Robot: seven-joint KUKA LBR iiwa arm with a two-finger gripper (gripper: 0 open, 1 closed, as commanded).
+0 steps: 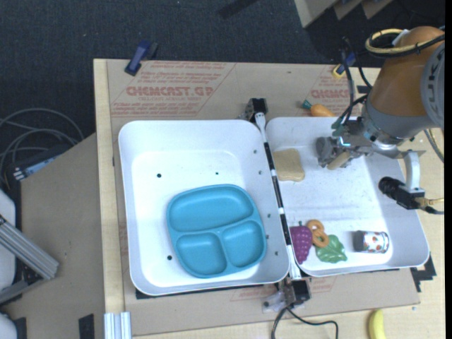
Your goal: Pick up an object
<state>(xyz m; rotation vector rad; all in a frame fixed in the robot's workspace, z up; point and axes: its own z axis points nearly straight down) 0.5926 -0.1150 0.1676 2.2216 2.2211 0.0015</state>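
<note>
Camera view: gripper low over the right bin

A blue divided plate [215,229] is seen well left of the gripper [335,154]. A tan bread slice [289,164] lies just left of it: judged light, soft, best pinched across its edges. Finger opening cannot be told; nothing is seen held.

A blue clip [140,57] lies on the brown board [176,90]; grey cables [35,143] lie left.

fixed overhead camera, slanted, both bins [134,189]
</note>
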